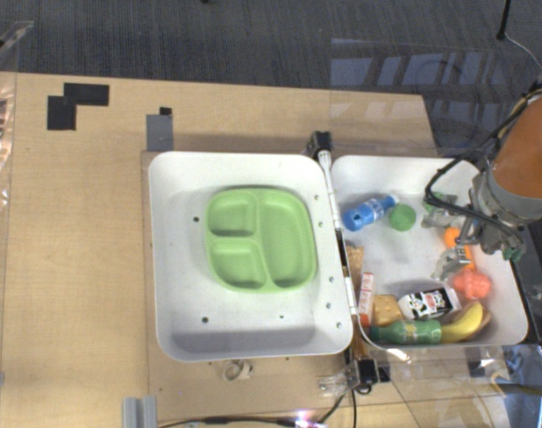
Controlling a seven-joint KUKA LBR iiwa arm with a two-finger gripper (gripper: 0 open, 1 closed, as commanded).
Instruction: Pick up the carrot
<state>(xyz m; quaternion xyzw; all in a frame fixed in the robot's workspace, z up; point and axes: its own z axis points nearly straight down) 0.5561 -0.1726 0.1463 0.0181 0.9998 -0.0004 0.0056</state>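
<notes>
White plastic forms both bins. Left bin [164,266] holds a green divided tray [258,239]. Right bin [378,172] holds a blue bottle [367,212], a green ball [402,218], a banana [465,321], a green bottle [406,332], a black-and-white carton [427,303] with unreadable print, and a pink fruit [472,283]. Gripper [456,259] hangs at the right side. Carrot [451,236] lies beneath it, partly hidden. Finger state: cannot tell.

Grey arm [512,194], orange band, black cables.
</notes>
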